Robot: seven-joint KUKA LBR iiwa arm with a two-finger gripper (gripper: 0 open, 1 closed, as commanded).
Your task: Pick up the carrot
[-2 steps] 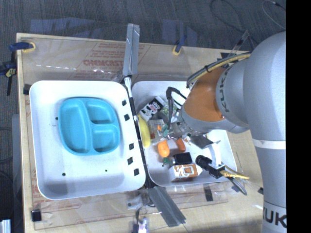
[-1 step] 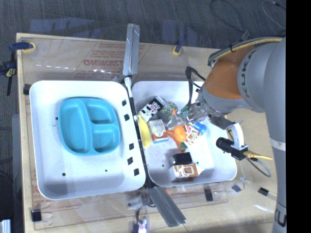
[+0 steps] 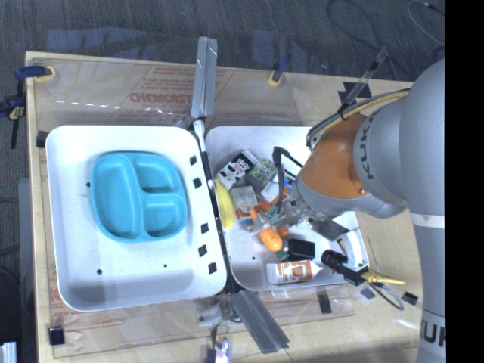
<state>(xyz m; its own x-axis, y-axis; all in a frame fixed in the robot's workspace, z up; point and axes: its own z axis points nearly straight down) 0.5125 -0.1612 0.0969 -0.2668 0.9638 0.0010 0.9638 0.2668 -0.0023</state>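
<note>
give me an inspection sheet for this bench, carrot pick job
surface: wooden bench under clear film, bearing the left bin and the right bin side by side
job's things: carrot lies in the right bin, near the middle of the pile
clutter: blue divided tray in the left bin; banana, bottle, black block and small packets in the right bin
claw: claw hangs low over the pile just above the carrot; finger state hidden by the wrist
cables: black cable loops on the floor beyond the bench
surroundings: dark carpet; blue clamp at the bench's left corner
</note>
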